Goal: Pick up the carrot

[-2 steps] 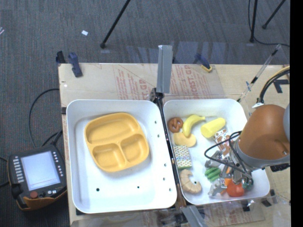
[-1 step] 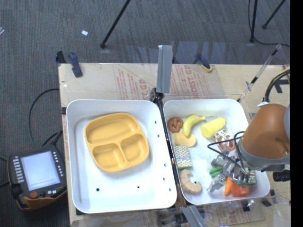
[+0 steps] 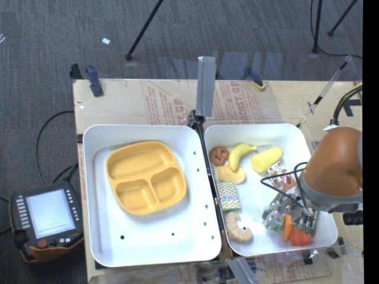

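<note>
On the worktop (image 3: 136,102), two shallow white bins side by side. Left bin (image 3: 95,218): one yellow divided tray (image 3: 146,177), lying flat near the middle. Right bin (image 3: 296,136): pretzel (image 3: 219,155), banana (image 3: 240,154), yellow block (image 3: 266,159), pale pear-like piece (image 3: 230,174), patterned box (image 3: 228,195), croissant (image 3: 239,227). Carrot (image 3: 288,227): orange, in the right bin's near right corner, just beside a red piece (image 3: 301,236). Arm (image 3: 334,170): reaches in from the right, orange band over that same corner. Hand (image 3: 290,213): down among the items at the carrot; whether its fingers are apart or together cannot be told, wiring and clutter obscure them.
</note>
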You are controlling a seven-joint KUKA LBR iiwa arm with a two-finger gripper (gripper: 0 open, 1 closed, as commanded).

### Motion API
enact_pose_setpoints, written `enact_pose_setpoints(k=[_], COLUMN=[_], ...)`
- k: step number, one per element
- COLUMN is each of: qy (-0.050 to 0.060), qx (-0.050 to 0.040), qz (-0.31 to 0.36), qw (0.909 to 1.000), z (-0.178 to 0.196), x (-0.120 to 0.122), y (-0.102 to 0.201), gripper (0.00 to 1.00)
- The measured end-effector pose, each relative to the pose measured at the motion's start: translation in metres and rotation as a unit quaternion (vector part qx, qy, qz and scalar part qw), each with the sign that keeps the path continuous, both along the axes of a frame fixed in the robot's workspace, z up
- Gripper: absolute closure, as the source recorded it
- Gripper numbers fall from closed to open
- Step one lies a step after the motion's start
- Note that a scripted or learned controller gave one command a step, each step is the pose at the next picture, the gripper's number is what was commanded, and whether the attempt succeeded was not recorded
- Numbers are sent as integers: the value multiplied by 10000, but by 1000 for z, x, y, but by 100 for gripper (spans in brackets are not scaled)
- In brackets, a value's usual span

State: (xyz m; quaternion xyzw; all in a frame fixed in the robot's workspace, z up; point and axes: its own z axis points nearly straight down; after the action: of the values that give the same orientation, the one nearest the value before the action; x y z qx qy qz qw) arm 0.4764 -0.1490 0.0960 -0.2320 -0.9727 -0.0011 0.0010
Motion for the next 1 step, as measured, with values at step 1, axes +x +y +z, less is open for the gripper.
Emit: enact_pose_setpoints(k=[1], qy=[-21], qx=[-8], qz=[1026], qw=[9947], z=[67], x=[1], y=[46], gripper=[100])
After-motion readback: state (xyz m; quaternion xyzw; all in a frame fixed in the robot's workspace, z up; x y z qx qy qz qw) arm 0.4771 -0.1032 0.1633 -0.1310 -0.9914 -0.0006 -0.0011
